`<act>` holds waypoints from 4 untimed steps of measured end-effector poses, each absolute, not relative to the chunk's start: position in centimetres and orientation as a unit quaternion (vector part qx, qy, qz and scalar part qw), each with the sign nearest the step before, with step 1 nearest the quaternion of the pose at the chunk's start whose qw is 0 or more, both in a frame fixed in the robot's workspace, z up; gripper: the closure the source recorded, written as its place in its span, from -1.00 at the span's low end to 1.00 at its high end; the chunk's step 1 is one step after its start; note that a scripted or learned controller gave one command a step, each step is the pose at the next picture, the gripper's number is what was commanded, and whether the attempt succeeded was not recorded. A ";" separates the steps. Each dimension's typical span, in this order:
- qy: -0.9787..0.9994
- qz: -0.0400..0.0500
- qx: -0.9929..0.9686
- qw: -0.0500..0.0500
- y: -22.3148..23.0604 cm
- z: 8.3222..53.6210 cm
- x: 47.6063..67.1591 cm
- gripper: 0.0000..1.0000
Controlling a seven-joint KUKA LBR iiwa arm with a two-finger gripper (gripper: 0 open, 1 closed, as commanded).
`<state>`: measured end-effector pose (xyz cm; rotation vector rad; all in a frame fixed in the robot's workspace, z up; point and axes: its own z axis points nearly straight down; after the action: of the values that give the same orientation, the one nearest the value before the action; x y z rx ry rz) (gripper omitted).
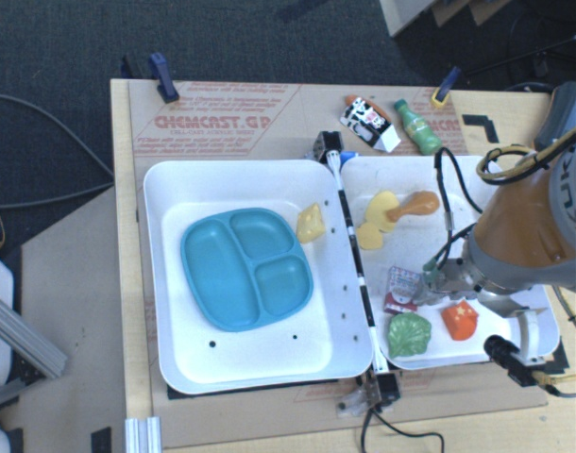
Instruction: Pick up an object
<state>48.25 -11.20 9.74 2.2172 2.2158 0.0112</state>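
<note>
Plywood bench (212,121), glossy white bins; smooth blue sectioned tray (247,267) left; jaws (437,281) hidden, state unclear.

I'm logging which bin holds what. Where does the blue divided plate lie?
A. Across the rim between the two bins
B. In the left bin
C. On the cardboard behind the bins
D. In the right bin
B: the blue divided plate lies flat on the floor of the left bin, apart from the centre divider, with a small yellow piece beside its upper right corner.
</note>
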 end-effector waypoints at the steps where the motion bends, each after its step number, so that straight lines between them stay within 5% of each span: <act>1: 0.707 0.003 0.708 0.004 -11.3 9.8 48.3 -1.00; 2: 0.707 0.001 0.708 0.004 -9.5 8.8 53.8 -1.00; 3: 0.707 0.003 0.707 0.005 -9.9 8.9 62.3 -1.00; 4: 0.707 0.002 0.707 0.003 -10.4 8.8 54.7 -1.00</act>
<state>54.71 -10.43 8.79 2.2183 2.2167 0.0068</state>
